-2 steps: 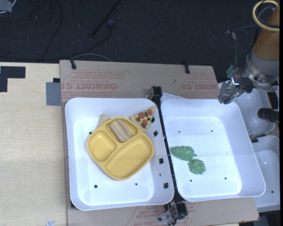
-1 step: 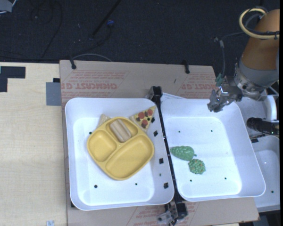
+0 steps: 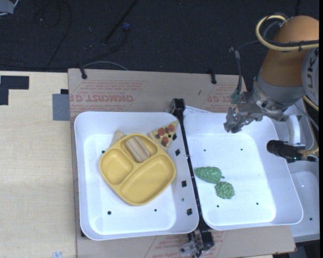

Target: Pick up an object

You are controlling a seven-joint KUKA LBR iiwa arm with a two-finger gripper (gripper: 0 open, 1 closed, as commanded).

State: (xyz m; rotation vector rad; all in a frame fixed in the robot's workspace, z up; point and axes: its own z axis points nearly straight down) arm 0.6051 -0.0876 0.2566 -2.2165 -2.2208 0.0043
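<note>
Two green knobbly objects lie in the right bin (image 3: 247, 219): a larger one (image 3: 208, 173) and a smaller round one (image 3: 224, 190) just below and right of it. My gripper (image 3: 234, 122) hangs over the far edge of the right bin, well above and to the right of the green pieces, with nothing visible between its fingers. In the left bin (image 3: 91, 208) a yellow divided plate (image 3: 138, 169) holds a tan bread-like piece (image 3: 137, 148), and a pizza slice toy (image 3: 165, 134) lies at the plate's upper right.
A black divider (image 3: 184, 160) runs between the two bins. A black cylindrical fixture (image 3: 282, 149) sticks in from the right edge of the right bin. Cardboard (image 3: 140, 90) lies under the bins, and wooden bench surface (image 3: 27, 171) extends to the left.
</note>
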